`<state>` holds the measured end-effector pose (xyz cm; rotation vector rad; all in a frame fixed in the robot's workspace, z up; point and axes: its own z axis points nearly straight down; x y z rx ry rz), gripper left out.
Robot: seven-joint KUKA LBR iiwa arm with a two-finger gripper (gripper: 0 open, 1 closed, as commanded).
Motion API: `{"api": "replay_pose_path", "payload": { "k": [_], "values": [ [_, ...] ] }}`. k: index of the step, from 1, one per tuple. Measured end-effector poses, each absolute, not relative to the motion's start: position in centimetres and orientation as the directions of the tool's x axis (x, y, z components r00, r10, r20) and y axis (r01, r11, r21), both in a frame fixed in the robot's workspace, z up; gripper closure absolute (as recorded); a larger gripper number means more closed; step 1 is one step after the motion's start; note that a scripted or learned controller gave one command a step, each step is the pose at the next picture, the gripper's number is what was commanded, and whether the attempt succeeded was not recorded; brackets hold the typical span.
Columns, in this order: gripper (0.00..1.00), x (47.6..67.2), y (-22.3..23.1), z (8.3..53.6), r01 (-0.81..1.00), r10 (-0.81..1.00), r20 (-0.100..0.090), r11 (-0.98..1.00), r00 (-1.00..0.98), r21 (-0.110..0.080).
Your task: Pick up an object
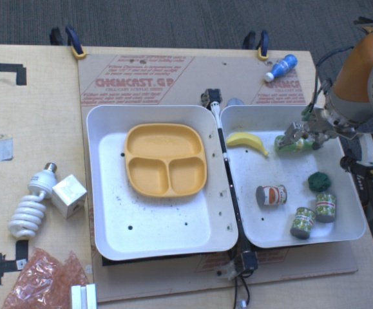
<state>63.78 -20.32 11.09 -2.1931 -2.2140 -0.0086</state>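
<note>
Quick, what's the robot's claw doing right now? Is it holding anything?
Gripper: down in the right bin, right at a green object. Open or shut cannot be told.

Red lettering reading "CHEMCAST GP" repeats across the brown protective sheet (138, 76) beneath the two bins, while labels on the small cans (271, 196) remain too small to read.

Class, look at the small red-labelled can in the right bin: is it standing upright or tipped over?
Tipped over: the can lies on its side, one round end facing left.
</note>
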Motion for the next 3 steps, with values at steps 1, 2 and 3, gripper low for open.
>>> {"api": "replay_pose_path", "payload": {
  "k": [1, 2, 3],
  "values": [
    [1.00, 63.9, -19.8, 12.1, 1.000, 0.999, 0.033, 0.015, -0.014, -0.020],
    [1.00, 65.9, -14.7, 19.7, 1.000, 1.000, -0.001, 0.002, -0.002, 0.001],
    [0.00, 65.9, -14.7, 19.7, 1.000, 1.000, -0.001, 0.002, -0.002, 0.001]
  ]
}}
